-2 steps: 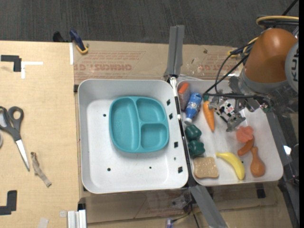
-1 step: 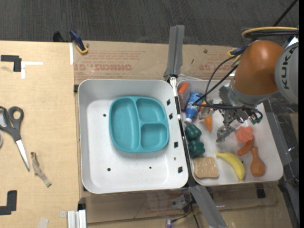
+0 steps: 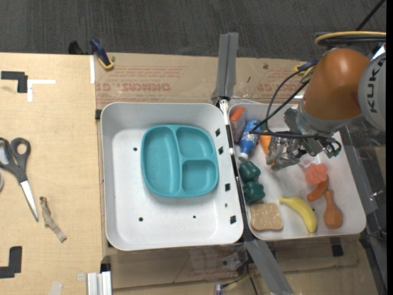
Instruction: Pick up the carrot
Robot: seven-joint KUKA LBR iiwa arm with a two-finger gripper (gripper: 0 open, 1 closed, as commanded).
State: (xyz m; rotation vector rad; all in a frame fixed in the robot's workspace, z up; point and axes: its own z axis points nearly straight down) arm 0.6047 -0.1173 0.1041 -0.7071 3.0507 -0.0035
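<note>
The grey arm's metal two-finger gripper [image 3: 284,158] hangs low over the right-hand shallow white bin [image 3: 351,183]; whether it is open or closed cannot be told. The orange tapered carrot [image 3: 265,144] lies at about ten o'clock from the gripper, just beside it, near a blue-and-white bottle [image 3: 249,138]; a pink lumpy toy [image 3: 317,173] sits at four o'clock; a yellow banana [image 3: 301,211] and a slice of brown bread [image 3: 266,217] lie toward six o'clock; the left-hand white bin [image 3: 116,183] holds a teal three-compartment plate [image 3: 180,160].
</note>
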